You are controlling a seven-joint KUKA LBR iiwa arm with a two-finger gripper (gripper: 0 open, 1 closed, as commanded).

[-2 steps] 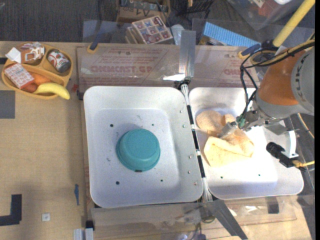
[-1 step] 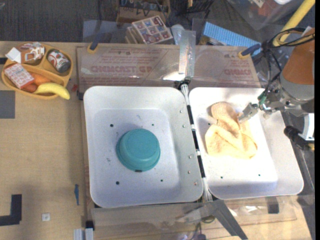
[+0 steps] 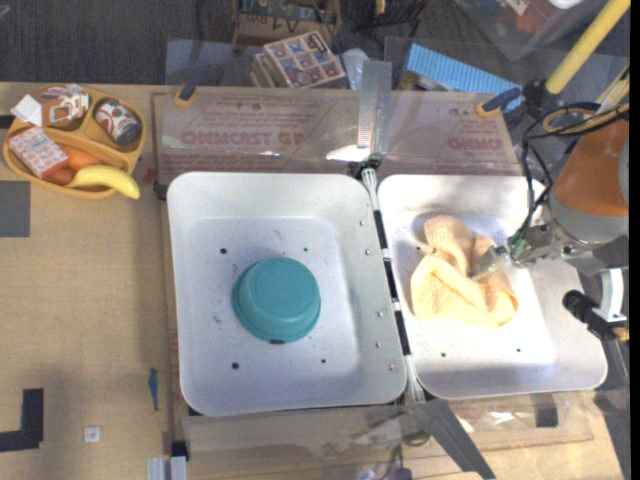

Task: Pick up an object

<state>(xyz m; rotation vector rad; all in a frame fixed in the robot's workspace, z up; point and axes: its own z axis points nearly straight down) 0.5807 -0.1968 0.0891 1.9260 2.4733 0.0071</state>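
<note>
Right shallow white plastic bin (image 3: 570, 363): soft crumpled pale-yellow cloth (image 3: 455, 286), folded and lumpy, lying mid-bin. Metal two-finger gripper (image 3: 497, 258) down at cloth's upper right edge, touching fabric; how far open, cannot tell, tips blurred against cloth. Left shallow white plastic bin (image 3: 200, 228): round teal plastic bowl (image 3: 278, 299), upside down, smooth, centred. Off bench at far left, yellow compartment tray (image 3: 20, 158) with curved yellow banana (image 3: 106, 179).

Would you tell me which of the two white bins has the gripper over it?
The right bin, holding the crumpled yellow cloth; the gripper sits at that cloth. The left bin holds a teal bowl.
</note>
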